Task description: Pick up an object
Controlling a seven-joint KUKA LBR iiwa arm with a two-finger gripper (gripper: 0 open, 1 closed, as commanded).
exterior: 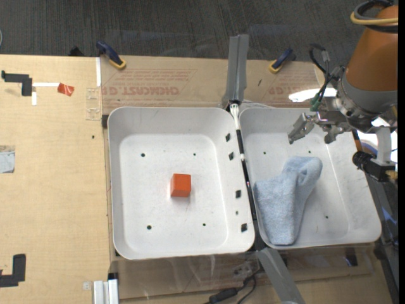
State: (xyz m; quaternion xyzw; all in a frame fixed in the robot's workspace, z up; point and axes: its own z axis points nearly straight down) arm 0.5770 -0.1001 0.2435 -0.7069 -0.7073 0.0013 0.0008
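Pale blue sock [286, 198] lies just below the gripper [314, 130], whose fingers [299, 132] hang apart, clear of it and holding nothing.

Robotics lab or test cell, not a home or shop. Evidence: two shallow white bins [126, 189] set side by side on a bench [44, 170] topped with plywood, cardboard sheet [171, 84] under the bins' far edge held down by spring clamps [111, 54]. Grey industrial arm with an orange band [374, 49] reaches in from the right, cables [323, 84] trailing off its wrist. Black brackets and tape marks [19, 81] on the plywood look like fixture or calibration markers, hard to tell at this resolution. Dark carpet-like floor [171, 11] behind.
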